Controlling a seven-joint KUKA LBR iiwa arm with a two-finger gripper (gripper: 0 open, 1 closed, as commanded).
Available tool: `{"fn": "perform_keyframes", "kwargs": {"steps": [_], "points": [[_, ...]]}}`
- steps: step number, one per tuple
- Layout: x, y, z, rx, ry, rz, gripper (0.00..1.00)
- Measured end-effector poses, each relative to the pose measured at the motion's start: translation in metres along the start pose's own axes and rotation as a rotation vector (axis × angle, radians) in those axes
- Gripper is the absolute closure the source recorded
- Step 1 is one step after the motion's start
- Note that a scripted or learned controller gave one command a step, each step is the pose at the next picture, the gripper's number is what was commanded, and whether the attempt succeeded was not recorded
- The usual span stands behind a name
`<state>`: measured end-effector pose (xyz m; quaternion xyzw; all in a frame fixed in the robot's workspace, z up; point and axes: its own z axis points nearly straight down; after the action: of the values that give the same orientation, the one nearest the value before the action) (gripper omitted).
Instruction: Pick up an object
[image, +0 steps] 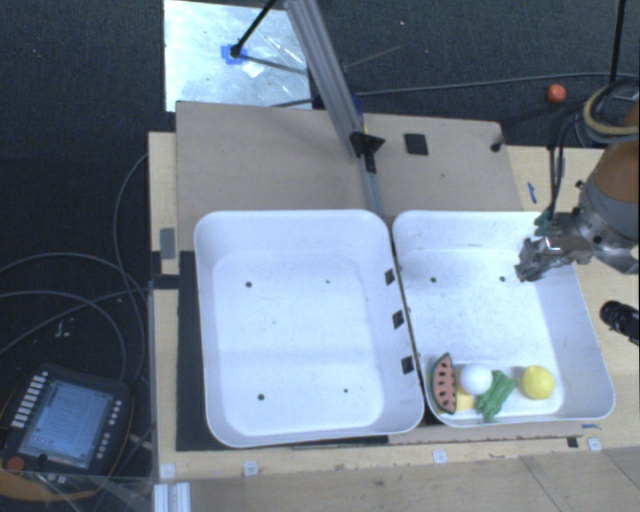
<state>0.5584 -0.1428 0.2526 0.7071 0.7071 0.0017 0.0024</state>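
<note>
Along the near wall of the right bin (470, 240) lie a watermelon slice (442, 384), a white ball (476, 379), a green toy (496, 394) and a yellow lemon (538, 382). My gripper (531, 264) hangs over the right bin's far right part, well above and behind those objects. Nothing shows between its fingers.
The left bin (215, 300) sits beside the right one, divided by a shared rim with black clips (398, 319). A metal pole (335, 80) slants in from the top. Cables and a teach pendant (62, 420) lie on the floor at left.
</note>
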Motion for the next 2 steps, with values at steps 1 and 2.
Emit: {"fn": "perform_keyframes", "kwargs": {"steps": [1, 2], "points": [[0.0, 0.001, -0.015, 0.004, 0.001, -0.001, 1.0], [0.047, 0.001, -0.003, 0.005, 0.002, -0.003, 1.0]]}}
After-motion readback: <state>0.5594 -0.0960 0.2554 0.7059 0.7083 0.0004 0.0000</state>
